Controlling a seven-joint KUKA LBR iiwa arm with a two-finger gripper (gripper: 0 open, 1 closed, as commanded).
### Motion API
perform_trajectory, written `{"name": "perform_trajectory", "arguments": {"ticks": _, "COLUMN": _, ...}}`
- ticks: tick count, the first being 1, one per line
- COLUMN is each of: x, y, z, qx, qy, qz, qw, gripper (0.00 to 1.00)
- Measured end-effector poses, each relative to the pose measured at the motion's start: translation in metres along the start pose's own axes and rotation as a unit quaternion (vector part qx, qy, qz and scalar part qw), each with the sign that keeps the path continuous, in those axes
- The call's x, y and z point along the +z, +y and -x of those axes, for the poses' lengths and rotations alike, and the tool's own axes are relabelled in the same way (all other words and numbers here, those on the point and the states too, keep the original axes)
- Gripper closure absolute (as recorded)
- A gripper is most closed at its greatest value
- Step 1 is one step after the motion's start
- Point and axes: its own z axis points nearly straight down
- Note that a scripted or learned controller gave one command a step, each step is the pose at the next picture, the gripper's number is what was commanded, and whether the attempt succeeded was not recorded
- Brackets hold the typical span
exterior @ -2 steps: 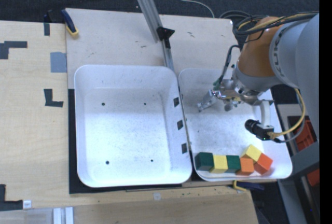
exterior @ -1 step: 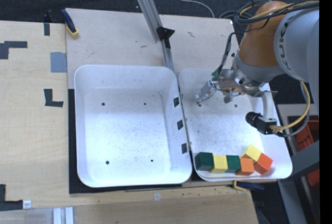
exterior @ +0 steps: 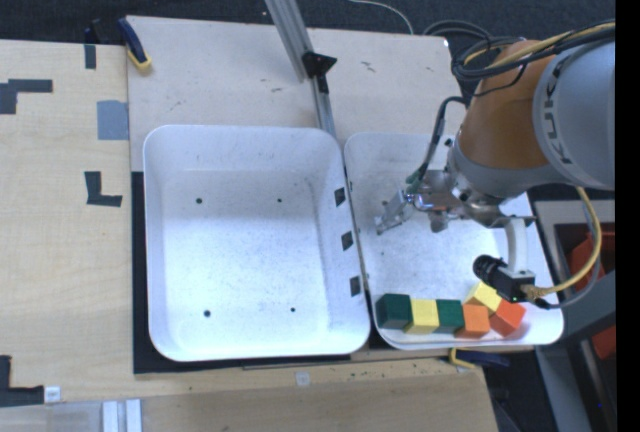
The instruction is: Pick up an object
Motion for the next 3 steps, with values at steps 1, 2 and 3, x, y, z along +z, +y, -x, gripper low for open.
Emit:
{"name": "perform_trajectory", "arguments": {"ticks": 1, "x": 0.000, "y": -0.007, "z": -0.023, "qx": -0.001, "qy": 0.000, "qz": 0.001, "qw": 1.0000, "gripper": 0.00}}
{"name": "perform_trajectory", "arguments": {"ticks": 2, "x": -0.029, "y": -0.034, "z": -0.051, "qx": -0.002, "qy": 0.000, "qz": 0.002, "qw": 1.0000, "gripper": 0.00}}
{"name": "perform_trajectory", "arguments": {"ticks": 3, "x": 0.000, "y": -0.041, "z": 0.044, "qx": 0.004, "qy": -0.002, "qz": 0.000, "qw": 1.0000, "gripper": 0.00}}
